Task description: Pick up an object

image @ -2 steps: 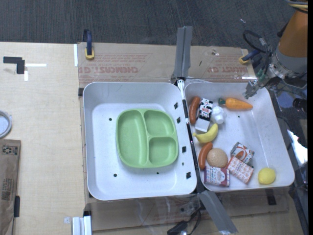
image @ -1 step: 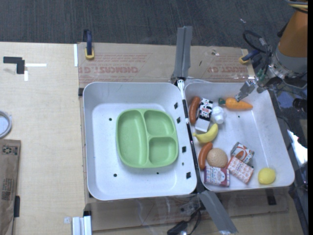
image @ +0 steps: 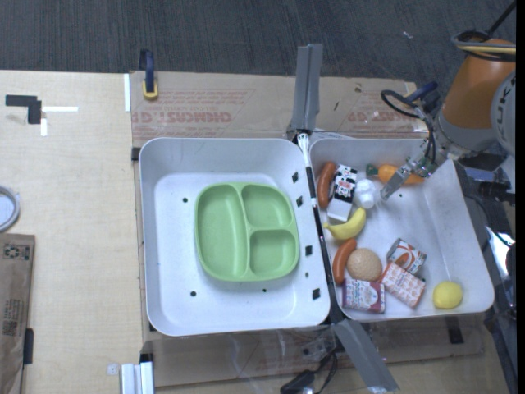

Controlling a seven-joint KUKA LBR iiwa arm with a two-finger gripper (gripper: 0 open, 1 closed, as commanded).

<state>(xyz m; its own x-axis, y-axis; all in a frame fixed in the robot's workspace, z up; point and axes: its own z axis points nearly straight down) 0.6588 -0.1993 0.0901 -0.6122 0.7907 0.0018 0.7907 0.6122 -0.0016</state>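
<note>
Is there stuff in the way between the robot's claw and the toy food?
Nothing visible blocks it. The gripper hangs over the right bin, beside a small white object and an orange piece, with open space in between.

Even bright overhead light, soft shadows, slight glare on white bins point(image: 156, 220), mild softness.

Dark carpet point(image: 205, 15), pale wooden bench point(image: 66, 187)

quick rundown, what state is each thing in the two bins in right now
green tray: flat, upright, alone in left bin
banana: lying in right bin
lemon: loose near right bin's corner
bread roll: resting among packets
hot dog: lying along the divider
gripper: low over right bin, grip unclear
</note>
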